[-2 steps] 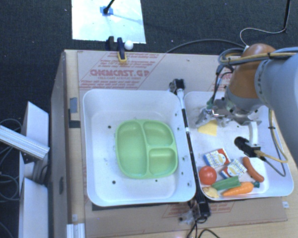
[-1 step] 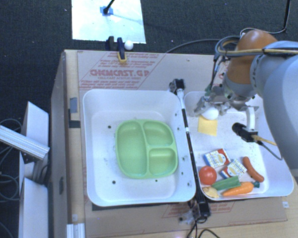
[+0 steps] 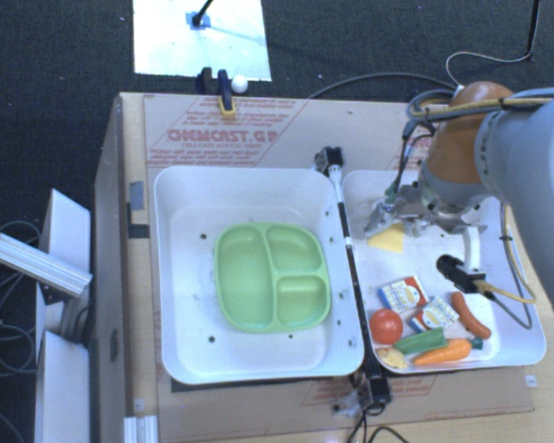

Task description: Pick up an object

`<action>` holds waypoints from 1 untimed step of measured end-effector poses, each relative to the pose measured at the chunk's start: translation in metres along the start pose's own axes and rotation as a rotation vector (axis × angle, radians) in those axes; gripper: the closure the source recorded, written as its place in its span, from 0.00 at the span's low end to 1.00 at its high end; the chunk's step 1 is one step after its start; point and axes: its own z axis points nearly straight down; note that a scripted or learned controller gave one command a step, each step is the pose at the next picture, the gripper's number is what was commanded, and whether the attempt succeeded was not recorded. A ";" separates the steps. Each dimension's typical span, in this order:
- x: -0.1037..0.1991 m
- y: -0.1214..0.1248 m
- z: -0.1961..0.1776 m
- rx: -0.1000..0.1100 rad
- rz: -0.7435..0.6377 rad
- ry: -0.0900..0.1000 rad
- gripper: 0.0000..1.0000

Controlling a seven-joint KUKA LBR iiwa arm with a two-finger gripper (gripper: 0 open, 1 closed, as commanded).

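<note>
While the arm (image 3: 526,146) reaches in from the right over the right-hand bin (image 3: 526,344), its gripper (image 3: 388,215) sits low near that bin's upper left part, just beside the divider between the two bins. Finger state: cannot tell; the metal parts at the tip are small and blurred against the white floor. Nothing is visibly held.

Yellow wedge (image 3: 388,239), cheese-like, lies directly below the gripper tip, touching it or just short of it; contact not resolvable.

Further from the tool, toward the bin's near edge, a loose cluster: two small printed cartons (image 3: 403,294) (image 3: 434,314) side by side, a red tomato (image 3: 386,326) just left of them, a sausage-like red piece (image 3: 470,315) to their right, then a green vegetable (image 3: 421,341) and an orange carrot (image 3: 443,352) lying close together along the near wall. A small pale yellow piece (image 3: 392,358) sits at the near left corner of the cluster.

Black fitting with a cable (image 3: 460,272) hangs below the wrist, between the tool and the cluster.

Left of the tool, across the divider, the left-hand bin (image 3: 189,201) holds a green compartment tray (image 3: 271,276), lying flat, well apart from the gripper.
</note>
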 end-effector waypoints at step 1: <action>0.000 0.001 -0.011 -0.003 -0.001 0.000 1.00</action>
